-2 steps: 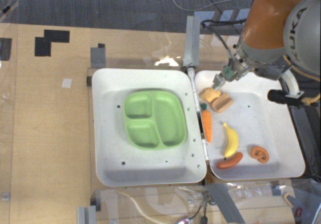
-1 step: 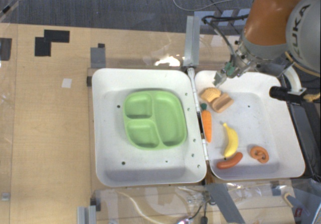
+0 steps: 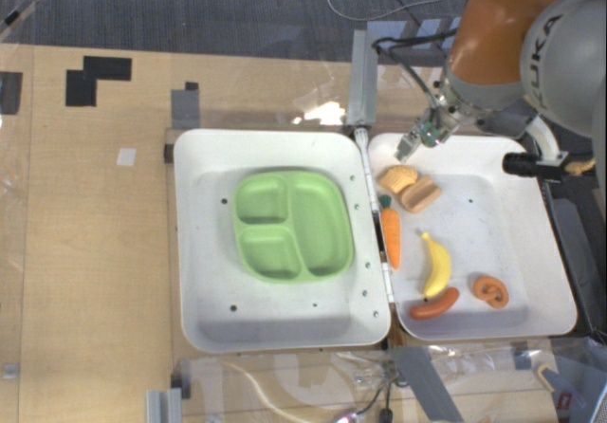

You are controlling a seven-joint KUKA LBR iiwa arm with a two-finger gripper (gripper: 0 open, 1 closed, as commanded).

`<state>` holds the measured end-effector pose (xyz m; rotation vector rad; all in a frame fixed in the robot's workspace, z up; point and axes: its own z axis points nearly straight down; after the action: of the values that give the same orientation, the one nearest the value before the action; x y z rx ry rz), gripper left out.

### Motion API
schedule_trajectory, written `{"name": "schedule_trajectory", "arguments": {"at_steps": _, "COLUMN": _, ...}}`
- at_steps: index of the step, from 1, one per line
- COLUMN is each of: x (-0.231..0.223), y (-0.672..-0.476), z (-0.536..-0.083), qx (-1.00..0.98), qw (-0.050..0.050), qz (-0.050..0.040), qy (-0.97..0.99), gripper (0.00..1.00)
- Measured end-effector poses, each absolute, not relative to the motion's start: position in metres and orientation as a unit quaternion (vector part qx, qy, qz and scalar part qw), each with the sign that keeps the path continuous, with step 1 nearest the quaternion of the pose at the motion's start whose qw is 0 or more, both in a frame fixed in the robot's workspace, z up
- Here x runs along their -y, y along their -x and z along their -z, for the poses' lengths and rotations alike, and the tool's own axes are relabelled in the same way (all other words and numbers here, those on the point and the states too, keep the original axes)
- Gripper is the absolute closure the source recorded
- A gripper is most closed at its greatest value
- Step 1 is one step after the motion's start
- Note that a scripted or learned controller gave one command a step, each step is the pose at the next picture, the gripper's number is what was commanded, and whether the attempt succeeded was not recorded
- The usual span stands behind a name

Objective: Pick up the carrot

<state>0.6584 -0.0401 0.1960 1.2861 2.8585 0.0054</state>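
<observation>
Orange carrot (image 3: 390, 237) lies hard against right bin's (image 3: 560, 307) left wall, awkward to straddle; my gripper (image 3: 415, 143) hovers above the bread (image 3: 410, 189), fingers apart, empty.

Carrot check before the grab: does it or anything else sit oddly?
The carrot lies tight against the right bin's left wall, beside the divider, leaving little room on that side. The other food lies loose on the bin floor; nothing looks spilled or damaged.

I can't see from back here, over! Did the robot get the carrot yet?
Pincer hovering above right bin's back edge, nothing in it. Carrot lying by left wall, untouched. Bread just behind it.
</observation>
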Motion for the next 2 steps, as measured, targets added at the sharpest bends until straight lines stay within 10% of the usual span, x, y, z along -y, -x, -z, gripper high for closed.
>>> {"name": "schedule_trajectory", "arguments": {"at_steps": 1, "x": 0.042, "y": -0.642, "z": -0.186, "qx": -0.891, "qw": 0.002, "qz": -0.0016, "qy": -0.455, "gripper": 1.0}}
{"name": "schedule_trajectory", "arguments": {"at_steps": 2, "x": 0.011, "y": -0.67, "z": -0.257, "qx": -0.918, "qw": 0.005, "qz": -0.0021, "qy": -0.397, "gripper": 1.0}}
